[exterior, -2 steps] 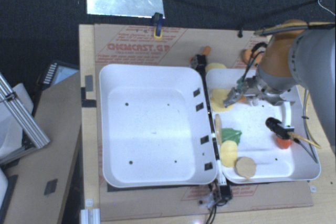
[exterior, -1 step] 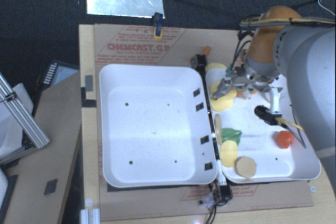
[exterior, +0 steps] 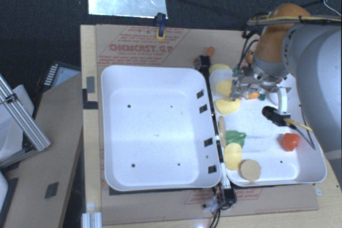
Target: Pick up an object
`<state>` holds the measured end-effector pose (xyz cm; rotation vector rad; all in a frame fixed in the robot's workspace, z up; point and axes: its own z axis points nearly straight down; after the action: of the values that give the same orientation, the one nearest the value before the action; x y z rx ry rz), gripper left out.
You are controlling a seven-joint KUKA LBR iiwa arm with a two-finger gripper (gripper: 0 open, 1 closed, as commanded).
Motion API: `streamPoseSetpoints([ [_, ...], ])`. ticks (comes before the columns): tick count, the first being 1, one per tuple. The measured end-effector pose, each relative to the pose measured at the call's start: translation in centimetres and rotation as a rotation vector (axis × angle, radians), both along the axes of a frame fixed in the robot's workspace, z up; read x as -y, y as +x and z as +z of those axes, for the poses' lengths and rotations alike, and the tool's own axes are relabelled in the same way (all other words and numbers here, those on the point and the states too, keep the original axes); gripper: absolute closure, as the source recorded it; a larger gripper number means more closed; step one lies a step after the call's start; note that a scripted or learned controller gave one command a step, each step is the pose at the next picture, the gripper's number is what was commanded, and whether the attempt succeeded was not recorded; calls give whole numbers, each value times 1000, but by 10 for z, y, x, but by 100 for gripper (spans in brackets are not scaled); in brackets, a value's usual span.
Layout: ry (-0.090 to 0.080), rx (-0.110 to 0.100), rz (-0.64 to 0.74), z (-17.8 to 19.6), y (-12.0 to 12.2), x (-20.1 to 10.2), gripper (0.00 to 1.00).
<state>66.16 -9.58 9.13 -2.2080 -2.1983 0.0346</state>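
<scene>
step: approach, nothing seen gripped yet | gripper is seen at right bin's far-left corner, spread-or-pinched can't be told tbh | yellow piece is found beside it, by left wall | next: centred descent needed

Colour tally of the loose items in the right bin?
Yellow pieces: 4
Green piece: 1
Red piece: 1
Tan disc: 1
Total: 7 clearly seen; the smaller bits are too small to tell.
</scene>
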Motion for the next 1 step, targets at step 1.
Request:
streamPoseSetpoints([
  [1,2,-3,0,0,0,-1,0],
])
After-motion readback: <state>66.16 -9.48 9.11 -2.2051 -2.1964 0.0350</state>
